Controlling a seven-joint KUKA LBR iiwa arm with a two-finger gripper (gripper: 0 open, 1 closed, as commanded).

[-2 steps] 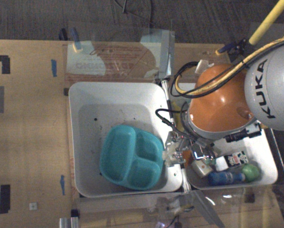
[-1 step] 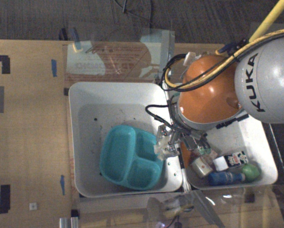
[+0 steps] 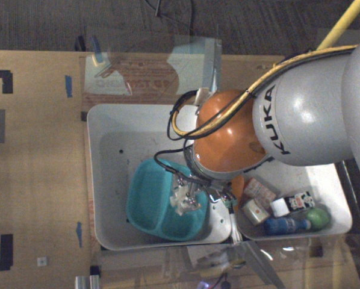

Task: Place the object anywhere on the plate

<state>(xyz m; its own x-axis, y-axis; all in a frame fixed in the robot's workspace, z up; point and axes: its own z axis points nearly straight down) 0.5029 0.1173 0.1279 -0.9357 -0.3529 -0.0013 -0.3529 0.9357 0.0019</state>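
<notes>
Saw the bench (image 3: 35, 179) as tan board across the left of the frame, with the left bin (image 3: 108, 137) at centre and the right bin (image 3: 327, 182) at lower right, the two touching edge to edge. Found the teal plate (image 3: 145, 200) lying in the lower part of the left bin, split by a ridge into a left and a right compartment.

Watched the grey arm (image 3: 312, 113) come in from the upper right, its orange band (image 3: 228, 131) at centre frame, black and yellow cables (image 3: 175, 118) looped beside it. Placed the gripper (image 3: 186, 198) just below the band, over the plate's right compartment. Could not tell whether it stood wide or narrow, nor whether it held anything. Noted a small pale shape (image 3: 181, 203) at its tip, above the plate; could not tell object from gripper part, nor whether it touched the plate.

Counted in the right bin, along the lower edge: a blue bottle (image 3: 286, 225) lying flat, a green ball (image 3: 317, 217) just right of it, a black-and-white carton (image 3: 300, 200), a white cylinder (image 3: 280, 206), a tan box (image 3: 259, 191) and an orange item (image 3: 237, 185) partly under the arm.
</notes>
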